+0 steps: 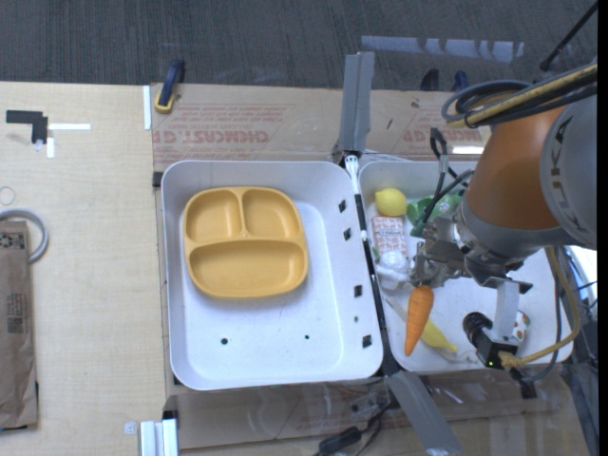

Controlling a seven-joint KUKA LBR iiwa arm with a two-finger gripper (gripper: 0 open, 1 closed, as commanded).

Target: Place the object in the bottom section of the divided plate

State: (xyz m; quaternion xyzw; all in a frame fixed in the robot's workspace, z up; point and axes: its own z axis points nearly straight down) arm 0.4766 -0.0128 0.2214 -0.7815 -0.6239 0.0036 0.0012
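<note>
A yellow divided plate lies in the left bin, with two small sections at the back and one wide section at the front. An orange carrot lies in the right bin, thick end toward the back. My gripper is low over the right bin, right at the carrot's thick end. The wrist hides where the two meet, so I cannot tell whether the carrot is gripped.
In the right bin, a lemon and a white and red packet lie by the left wall, something green sits behind the gripper, and a yellow piece lies beside the carrot's tip. A raised rim separates the two bins.
</note>
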